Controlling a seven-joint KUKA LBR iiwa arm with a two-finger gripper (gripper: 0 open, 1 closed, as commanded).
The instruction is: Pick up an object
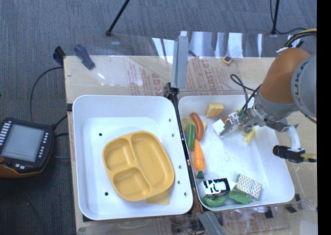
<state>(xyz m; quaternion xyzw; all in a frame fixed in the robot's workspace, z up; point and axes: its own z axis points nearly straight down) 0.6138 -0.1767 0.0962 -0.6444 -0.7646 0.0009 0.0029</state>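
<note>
My gripper (228,126) is low in the upper middle of the right bin (269,177), below the grey arm with its orange band (282,78). A small white piece (218,124) lies right at its tip; whether the two touch is unclear. A yellow cheese wedge (214,109) sits just up and left of it. Along the bin's left side lie a red sausage (197,125), a green pod (191,136) and an orange carrot (199,159). A thin yellow item (250,135) lies just right of the gripper.
A black-and-white item (216,185), a patterned box (249,186) and green pieces (227,199) crowd the right bin's near edge. The left bin (88,125) holds a yellow divided plate (137,164). A pendant (23,146) lies off the bench at left.
</note>
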